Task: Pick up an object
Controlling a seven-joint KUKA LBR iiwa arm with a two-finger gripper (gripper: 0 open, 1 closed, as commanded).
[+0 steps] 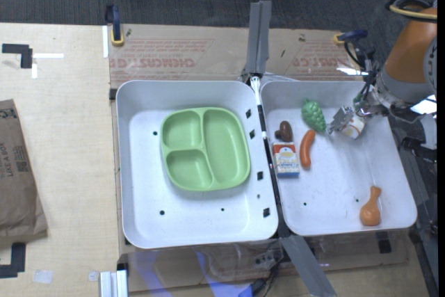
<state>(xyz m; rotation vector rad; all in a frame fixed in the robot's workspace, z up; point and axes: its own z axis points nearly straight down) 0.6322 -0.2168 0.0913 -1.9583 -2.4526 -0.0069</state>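
Arm low over the right bin's far corner — nothing picked up so far as the view shows.

The gripper (345, 120) sits at the upper right of the right bin (389, 219), just beside a small whitish object (354, 127) that it may be touching; whether the jaws are apart or closed on it I cannot tell — the metal parts blur into the object. The other candidates lie loose on the bin floor: a green bumpy toy (313, 115) near the gripper, a brown piece (284, 131), an orange sausage shape (306, 149), a small printed box (286, 159), and an orange gourd-like toy (370, 207) well apart at the near edge. The left bin (139, 219) carries a green divided plate (206, 148). My judgement: the reach is made, while the grasp and the lift are left to do.
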